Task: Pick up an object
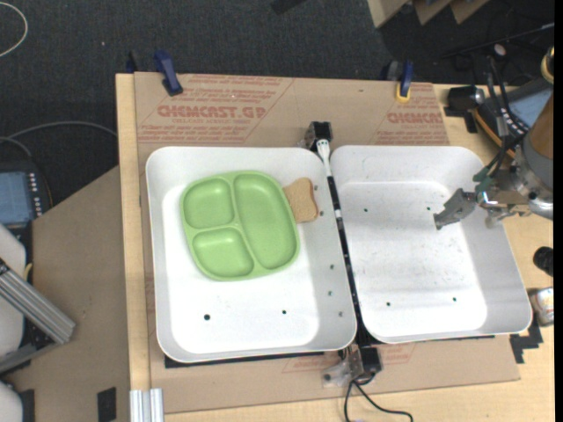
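The pincer (457, 207) hangs over the right bin (422, 319), its grip impossible to tell, while the plate (239, 225) and tan piece (302, 200) lie in the left bin (237, 323), so a leftward reach likely comes next.

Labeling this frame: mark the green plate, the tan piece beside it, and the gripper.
green plate (239, 225), camera view, centre divider.
tan piece (303, 200), camera view, its middle.
gripper (454, 210), camera view, between fingertips.
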You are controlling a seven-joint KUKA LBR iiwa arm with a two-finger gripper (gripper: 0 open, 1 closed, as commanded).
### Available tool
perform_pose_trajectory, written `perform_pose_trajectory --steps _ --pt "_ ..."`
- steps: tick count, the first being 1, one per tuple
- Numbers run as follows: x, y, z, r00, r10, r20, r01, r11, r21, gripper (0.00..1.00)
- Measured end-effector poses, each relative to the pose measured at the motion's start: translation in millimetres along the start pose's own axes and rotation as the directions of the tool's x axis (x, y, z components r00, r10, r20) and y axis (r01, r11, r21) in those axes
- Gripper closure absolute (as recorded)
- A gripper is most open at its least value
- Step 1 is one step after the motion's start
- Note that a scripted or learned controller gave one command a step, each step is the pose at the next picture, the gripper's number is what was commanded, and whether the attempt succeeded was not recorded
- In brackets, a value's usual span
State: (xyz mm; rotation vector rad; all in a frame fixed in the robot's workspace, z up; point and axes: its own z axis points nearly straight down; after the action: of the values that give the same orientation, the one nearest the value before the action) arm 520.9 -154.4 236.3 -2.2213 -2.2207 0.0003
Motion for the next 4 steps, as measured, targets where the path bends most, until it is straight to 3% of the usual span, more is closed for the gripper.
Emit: perform_pose_trajectory --steps 1,2,3,4 --pt "40.6 -30.1 -150.1 1.000 -0.006 0.002 0.006 1.000 -0.020 0.00" --pt "91.1 -41.4 -290.0 1.000 -0.008 0.001 0.008 1.000 -0.022 0.00" --pt "238.8 -41.8 -299.6 1.000 -0.018 -0.003 0.018 1.000 -0.006 0.00" --pt "230.1 -40.7 -309.9 1.000 -0.001 -0.001 0.001 1.000 -0.008 1.00"
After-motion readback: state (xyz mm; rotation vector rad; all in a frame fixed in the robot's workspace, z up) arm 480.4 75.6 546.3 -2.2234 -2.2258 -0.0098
